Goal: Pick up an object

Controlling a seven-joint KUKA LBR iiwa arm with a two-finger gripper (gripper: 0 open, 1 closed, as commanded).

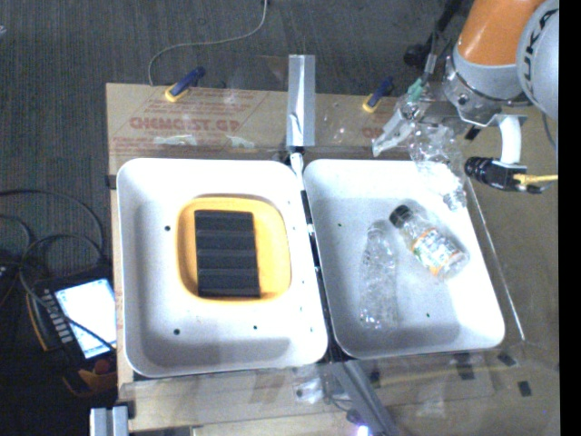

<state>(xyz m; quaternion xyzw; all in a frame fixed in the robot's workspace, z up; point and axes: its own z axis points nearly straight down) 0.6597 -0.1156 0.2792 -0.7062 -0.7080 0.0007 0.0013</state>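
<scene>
Faint red lettering runs across the cardboard sheet behind the bins, too blurred to read; the small bottle's label is likewise illegible.

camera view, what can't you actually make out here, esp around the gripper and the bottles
- Gripper: clear plastic glare blurs it above the right bin; open, shut or holding something cannot be told.
- Arm: cut off by the top and right edges.
- Crushed clear bottle: see-through against white, outline vague.
- Capped bottle: label too small to read.
- Yellow tray, left bin: the dark ridged block hides its floor.
</scene>
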